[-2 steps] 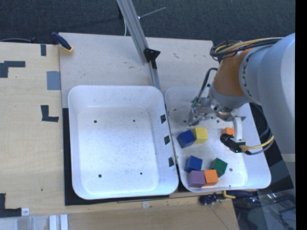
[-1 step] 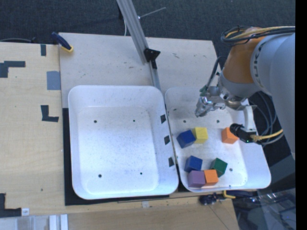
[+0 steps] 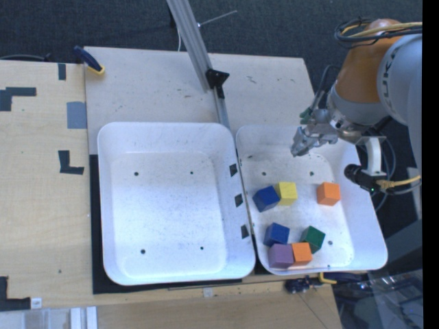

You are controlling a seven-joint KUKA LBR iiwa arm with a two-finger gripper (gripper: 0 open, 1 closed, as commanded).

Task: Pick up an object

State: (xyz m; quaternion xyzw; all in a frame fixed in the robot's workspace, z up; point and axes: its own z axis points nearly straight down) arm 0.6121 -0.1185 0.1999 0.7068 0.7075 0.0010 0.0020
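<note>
Blocks wait in the right bin, none yet chosen

Blocks lie in the right bin (image 3: 357, 252): a blue block (image 3: 266, 198) touching a yellow block (image 3: 288, 192), an orange block (image 3: 328, 193) apart to the right, and a near cluster of blue, green, purple and orange. The gripper (image 3: 302, 144) hangs over the bin's far end, nothing between its tips; how wide it stands I cannot tell. This looks like the approach step. Next it would need to travel nearward over one block and descend. Letters on the arm are too partial to read.
</note>
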